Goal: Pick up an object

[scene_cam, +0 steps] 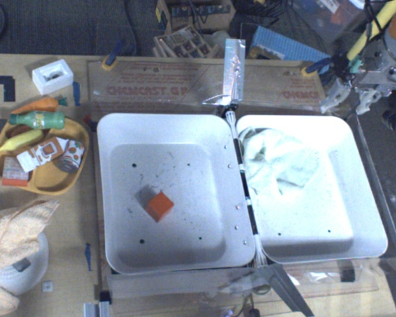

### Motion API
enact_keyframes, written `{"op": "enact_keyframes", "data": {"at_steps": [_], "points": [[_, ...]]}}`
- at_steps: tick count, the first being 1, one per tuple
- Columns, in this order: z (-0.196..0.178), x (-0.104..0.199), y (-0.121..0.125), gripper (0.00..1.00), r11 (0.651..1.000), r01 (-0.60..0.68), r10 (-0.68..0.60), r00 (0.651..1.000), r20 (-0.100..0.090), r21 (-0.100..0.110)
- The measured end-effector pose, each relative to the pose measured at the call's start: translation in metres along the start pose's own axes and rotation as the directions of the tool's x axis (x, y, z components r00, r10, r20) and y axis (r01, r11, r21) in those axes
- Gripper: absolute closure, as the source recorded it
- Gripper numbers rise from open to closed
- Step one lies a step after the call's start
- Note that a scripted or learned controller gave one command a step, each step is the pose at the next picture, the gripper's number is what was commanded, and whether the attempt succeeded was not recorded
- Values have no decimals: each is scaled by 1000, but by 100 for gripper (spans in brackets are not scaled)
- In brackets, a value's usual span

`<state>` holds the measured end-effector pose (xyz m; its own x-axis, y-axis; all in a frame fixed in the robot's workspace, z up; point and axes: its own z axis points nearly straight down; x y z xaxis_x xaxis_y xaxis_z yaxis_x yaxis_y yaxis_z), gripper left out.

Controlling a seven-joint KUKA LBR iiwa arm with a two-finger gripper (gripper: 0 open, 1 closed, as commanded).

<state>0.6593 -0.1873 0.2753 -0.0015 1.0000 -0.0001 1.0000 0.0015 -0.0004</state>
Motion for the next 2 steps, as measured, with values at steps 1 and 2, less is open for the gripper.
{"op": "enact_keyframes", "data": {"at_steps": [1,2], "points": [[62,107,-23,0,983,181,-181,983,0,0],[32,163,3,0,972,234,-234,972,2,-5]]}}
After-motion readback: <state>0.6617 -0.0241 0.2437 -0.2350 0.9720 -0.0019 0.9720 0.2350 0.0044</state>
